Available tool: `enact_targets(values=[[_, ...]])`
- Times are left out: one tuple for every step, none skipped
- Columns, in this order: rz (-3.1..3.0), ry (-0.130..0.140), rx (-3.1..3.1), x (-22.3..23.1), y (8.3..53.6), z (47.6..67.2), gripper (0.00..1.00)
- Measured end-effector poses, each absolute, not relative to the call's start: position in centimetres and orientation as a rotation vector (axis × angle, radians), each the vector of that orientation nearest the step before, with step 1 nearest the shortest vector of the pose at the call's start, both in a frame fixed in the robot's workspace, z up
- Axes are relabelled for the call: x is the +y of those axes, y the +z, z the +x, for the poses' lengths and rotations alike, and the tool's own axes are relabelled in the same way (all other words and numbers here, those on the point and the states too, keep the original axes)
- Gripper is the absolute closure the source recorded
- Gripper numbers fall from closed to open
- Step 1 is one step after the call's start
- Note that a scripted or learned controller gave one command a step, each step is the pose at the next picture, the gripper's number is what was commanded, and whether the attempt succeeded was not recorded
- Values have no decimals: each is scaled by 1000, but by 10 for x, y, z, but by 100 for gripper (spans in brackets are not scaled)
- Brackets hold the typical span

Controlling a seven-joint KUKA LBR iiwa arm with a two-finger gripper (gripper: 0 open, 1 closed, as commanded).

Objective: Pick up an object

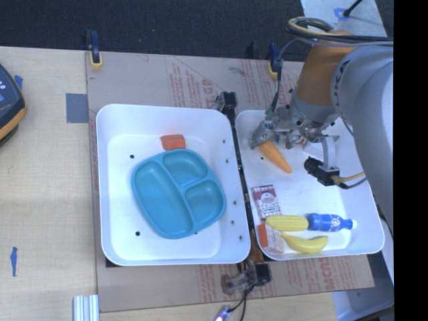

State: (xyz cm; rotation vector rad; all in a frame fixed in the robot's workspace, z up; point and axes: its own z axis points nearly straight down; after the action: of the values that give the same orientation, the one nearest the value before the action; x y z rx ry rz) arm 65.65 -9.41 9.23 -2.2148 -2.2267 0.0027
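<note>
Arm's in low over the right bin [361, 243] w/ its claw [281, 134] right at the carrot's [275, 155] top end, prob. lining up a grab, tho can't tell if it's open or closed.

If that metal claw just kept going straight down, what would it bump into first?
Most likely the orange carrot-shaped toy, lying right under the gripper in the right white bin. From this slanted view, the height between them is unclear.

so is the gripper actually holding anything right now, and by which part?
Cannot be told. The gripper sits right at the thick upper end of the orange carrot in the right bin, but the view doesn't show the carrot between its fingers.
</note>
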Motion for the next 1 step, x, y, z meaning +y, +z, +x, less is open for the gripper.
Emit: enact_targets(values=[[-2218,2,-2226,-100,92,657,0]])
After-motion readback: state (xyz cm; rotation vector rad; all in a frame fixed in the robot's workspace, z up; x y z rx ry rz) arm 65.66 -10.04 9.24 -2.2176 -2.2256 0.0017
